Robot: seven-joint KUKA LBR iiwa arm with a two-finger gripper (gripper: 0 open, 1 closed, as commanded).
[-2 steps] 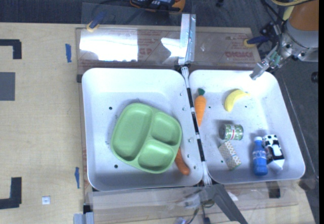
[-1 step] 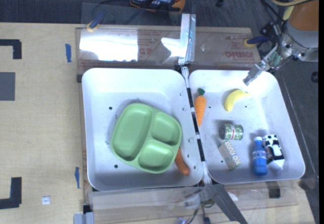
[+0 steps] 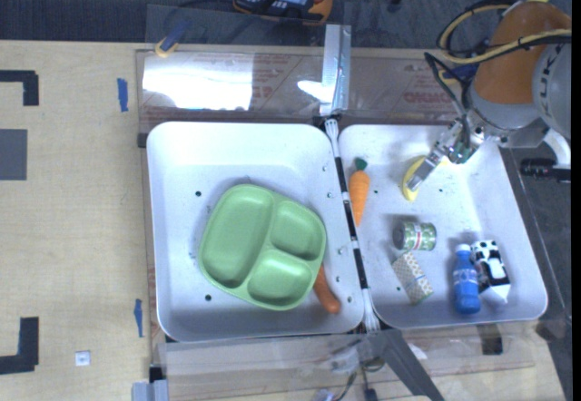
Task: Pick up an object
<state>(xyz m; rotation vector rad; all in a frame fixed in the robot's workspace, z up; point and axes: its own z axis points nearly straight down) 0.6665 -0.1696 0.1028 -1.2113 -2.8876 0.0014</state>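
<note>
Reaching in over the right shallow white bin point(image 3: 522, 209), the grey arm with its orange band holds the fingers point(image 3: 434, 161) low near that bin's far side, and they look closed on the upper end of a small yellow curved banana-like object point(image 3: 416, 177), which slants down and away from them toward the bin's floor. Just beyond the yellow piece, further from the fingers, lies an orange toy carrot with a green top point(image 3: 359, 191) against the divider between the bins. Below the fingers sits a small green-labelled tin can point(image 3: 415, 235) on its side, and below that a grey patterned flat packet point(image 3: 411, 278). Off to the lower side of the fingers, near the bin's front corner, lie a blue plastic bottle point(image 3: 466, 278) and, touching it, a black-and-white small carton point(image 3: 491, 268). Well away, in the left white bin point(image 3: 172, 163), rests a pale green divided plastic plate point(image 3: 261, 246) with another orange carrot-shaped piece point(image 3: 326, 291) tucked at its lower edge. Both bins stand on the tabletop point(image 3: 73, 209).
</note>
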